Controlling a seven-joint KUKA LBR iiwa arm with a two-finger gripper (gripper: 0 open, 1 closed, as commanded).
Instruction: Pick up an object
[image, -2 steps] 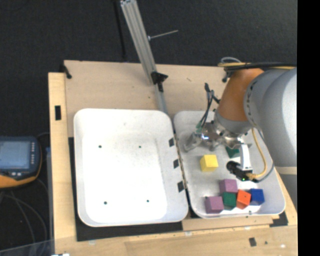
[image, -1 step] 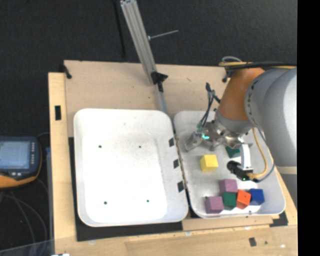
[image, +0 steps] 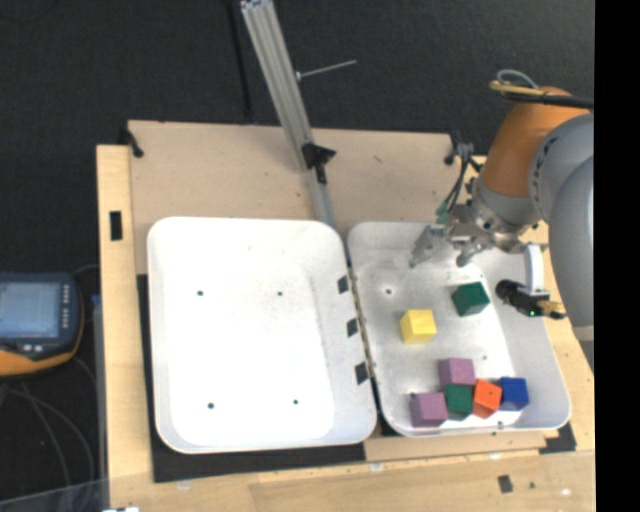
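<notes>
My gripper (image: 441, 250) hangs over the far part of the right bin (image: 392, 262), its two fingers spread apart with nothing between them. A dark green block (image: 469, 298) lies just below and right of the fingers. A yellow cube (image: 418, 325) sits near the bin's middle. Along the bin's near edge several blocks cluster: two purple ones (image: 456, 371) (image: 428, 407), a green one (image: 459, 399), an orange one (image: 487, 397) and a blue one (image: 513, 391).
The left bin (image: 245, 330) lies beside the right one, with small black clips along the shared edge. A slanted metal pole (image: 290, 105) runs from the top down to the bins' far junction. A handheld pendant (image: 35, 320) rests off the bench at left.
</notes>
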